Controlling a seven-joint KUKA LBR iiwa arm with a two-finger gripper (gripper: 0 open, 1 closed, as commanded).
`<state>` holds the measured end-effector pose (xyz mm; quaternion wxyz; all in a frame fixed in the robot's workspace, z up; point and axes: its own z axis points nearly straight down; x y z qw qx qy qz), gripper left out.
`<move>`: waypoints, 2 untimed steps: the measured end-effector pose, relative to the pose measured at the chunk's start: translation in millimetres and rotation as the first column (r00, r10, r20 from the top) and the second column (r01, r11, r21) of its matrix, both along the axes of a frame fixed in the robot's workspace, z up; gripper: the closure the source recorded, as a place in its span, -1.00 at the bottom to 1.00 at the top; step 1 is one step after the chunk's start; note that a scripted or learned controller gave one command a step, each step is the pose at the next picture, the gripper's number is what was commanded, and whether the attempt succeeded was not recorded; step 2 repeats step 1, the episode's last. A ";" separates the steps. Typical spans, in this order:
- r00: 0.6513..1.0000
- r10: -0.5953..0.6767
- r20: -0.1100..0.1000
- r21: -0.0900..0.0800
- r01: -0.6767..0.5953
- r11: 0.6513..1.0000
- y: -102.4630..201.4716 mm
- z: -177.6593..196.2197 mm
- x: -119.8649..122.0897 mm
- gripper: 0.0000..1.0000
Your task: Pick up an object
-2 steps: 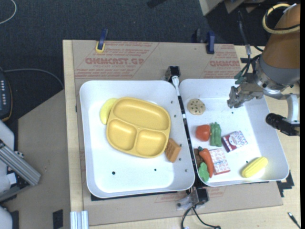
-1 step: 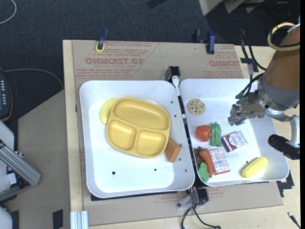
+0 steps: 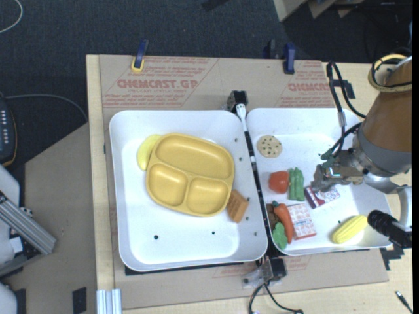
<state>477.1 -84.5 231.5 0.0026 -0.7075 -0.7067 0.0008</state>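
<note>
Nearest, by the right bin's (image 3: 308,120) front edge, lie a carrot (image 3: 283,218) and corn (image 3: 349,229). Over a small packet (image 3: 323,197) toward the right edge hangs the claw (image 3: 332,175) — whether open or closed, I cannot tell. Best descend straight, centred on it.

2 bins side by side. Left bin (image 3: 124,195): divided tray (image 3: 190,173), wafer (image 3: 237,207) at its right. Right bin (image 3: 294,118): cookie (image 3: 269,146) behind tomato (image 3: 279,181); carrot (image 3: 283,218), carton (image 3: 302,220), corn (image 3: 349,229) in front.
</note>
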 end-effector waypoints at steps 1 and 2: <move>1.000 0.001 0.006 -0.003 -0.001 1.000 -0.5 -1.4 8.2 1.00; 1.000 0.001 0.006 -0.003 -0.001 1.000 -0.5 -1.4 8.2 1.00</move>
